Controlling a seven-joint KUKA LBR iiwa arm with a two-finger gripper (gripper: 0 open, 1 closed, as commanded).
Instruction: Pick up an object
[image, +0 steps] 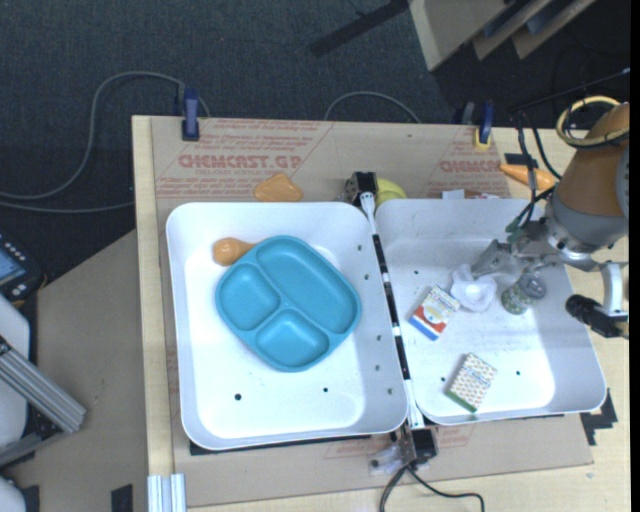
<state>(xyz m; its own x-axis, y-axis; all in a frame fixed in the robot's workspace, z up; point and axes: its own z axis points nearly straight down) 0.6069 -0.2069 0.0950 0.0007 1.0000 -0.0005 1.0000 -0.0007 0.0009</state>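
Observation:
The right bin (560, 395) holds a small white carton with red and blue print (432, 312), a flat patterned box (470, 381) near the front, and a pale crumpled clear object (474, 292). My gripper (508, 275) is low over the upper middle of this bin, just right of the clear object; a small round glassy piece (520, 296) sits right beneath it. Whether anything is held is unclear. The grey arm with its orange band (590, 180) comes in from the right.
The left bin (200, 400) carries a blue divided plate (287, 301) with a small orange item (232, 250) at its upper left. Behind the bins lie an orange object (278, 187), a yellow object (389, 190) and cables. The black divider (390, 310) separates the bins.

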